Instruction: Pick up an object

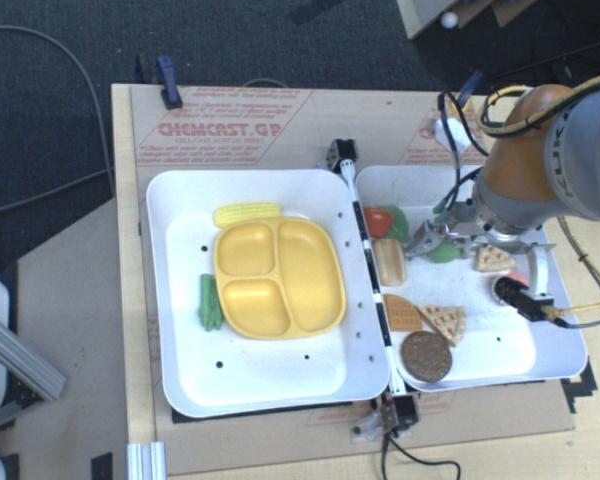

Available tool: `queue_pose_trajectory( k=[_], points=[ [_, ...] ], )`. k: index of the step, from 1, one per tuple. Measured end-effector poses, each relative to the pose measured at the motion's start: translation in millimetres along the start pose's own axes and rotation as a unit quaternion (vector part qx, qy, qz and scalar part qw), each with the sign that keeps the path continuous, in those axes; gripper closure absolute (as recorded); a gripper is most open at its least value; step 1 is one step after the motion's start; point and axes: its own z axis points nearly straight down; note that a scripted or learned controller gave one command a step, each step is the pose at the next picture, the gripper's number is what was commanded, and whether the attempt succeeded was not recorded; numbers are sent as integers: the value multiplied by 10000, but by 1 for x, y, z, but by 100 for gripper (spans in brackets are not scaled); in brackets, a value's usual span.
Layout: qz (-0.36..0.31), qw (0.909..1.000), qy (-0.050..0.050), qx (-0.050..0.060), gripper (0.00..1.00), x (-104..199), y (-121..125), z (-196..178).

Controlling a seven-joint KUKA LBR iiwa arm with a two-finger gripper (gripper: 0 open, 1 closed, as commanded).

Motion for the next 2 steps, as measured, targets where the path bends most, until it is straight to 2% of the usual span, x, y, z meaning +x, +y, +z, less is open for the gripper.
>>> queue_pose_trajectory(
  k=[1, 2],
  points=[
    [3, 10000, -12, -15, 0, -46, 47, -1],
    [-4, 10000, 0, -4, 0, 27, 26, 0]
  ],
)
